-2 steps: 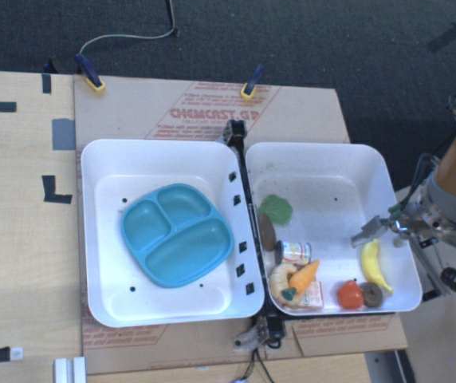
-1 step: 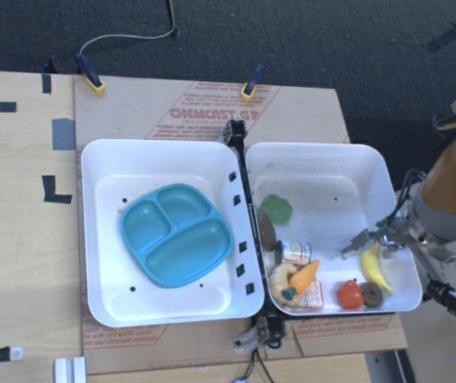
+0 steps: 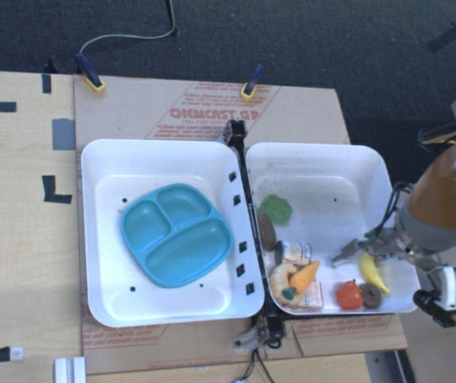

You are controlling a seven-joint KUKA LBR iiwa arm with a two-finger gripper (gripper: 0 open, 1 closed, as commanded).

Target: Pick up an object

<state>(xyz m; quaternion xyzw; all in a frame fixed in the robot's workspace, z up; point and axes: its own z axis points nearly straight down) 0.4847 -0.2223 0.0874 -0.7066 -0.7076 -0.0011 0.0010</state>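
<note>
Reached in from the right over the right bin (image 3: pixel 375 162), with the gripper (image 3: pixel 354 250) hanging low above the near right part of that bin. Lay just beside the gripper, on the side toward the bench's front edge: a banana (image 3: pixel 372 271), long axis running from up by the gripper tips down and away toward the bin's front right corner. Judged the likeliest target, being nearest. Sat close by the banana's lower end: a tomato (image 3: pixel 350 295) and a small brown piece (image 3: pixel 371 298), the two touching or nearly so. Clustered further left along the front wall: a carrot (image 3: pixel 306 275) lying aslant over a flat packet (image 3: pixel 311 296), with a pale round thing (image 3: pixel 281 279) against it. Rested apart toward the bin's middle: a green lump (image 3: pixel 276 209). Held nothing visible between the grey tips; too small and blurred to tell whether spread or closed. Would probably need a short drop and a turn of the wrist to close across the banana, not along it. Occupied the left bin (image 3: pixel 92 214): a blue divided plate (image 3: pixel 177 234), well apart from the arm.
</note>
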